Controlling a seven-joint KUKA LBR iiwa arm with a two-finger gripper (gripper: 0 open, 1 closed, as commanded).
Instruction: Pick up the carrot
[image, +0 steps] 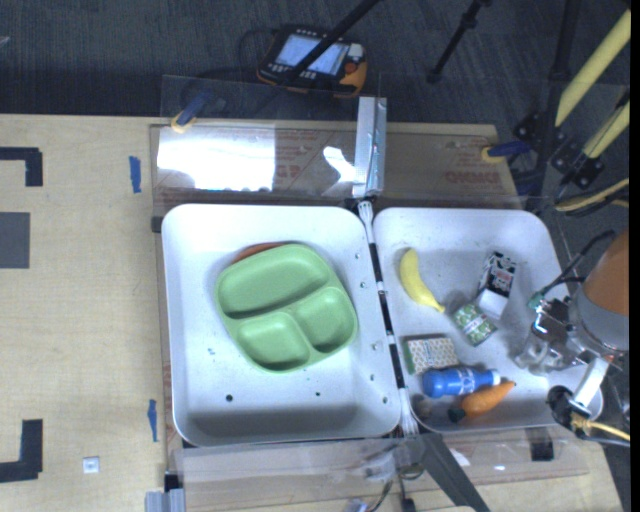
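Observation:
The carrot (487, 398) is a small orange piece lying near the front edge of the right bin (530, 225), just right of a blue bottle (458, 382) and touching it. My gripper (538, 348) hangs over the right side of that bin, up and to the right of the carrot and apart from it. Nothing shows in its grasp. The arm's orange band (610, 282) sits at the view's right edge.
The right bin also holds a banana (418, 279), a patterned packet (432, 351), a small green and white packet (475, 322) and a black and white item (498, 274). A green divided plate (286, 304) lies in the left bin (190, 300), with something orange (262, 247) peeking out behind it.

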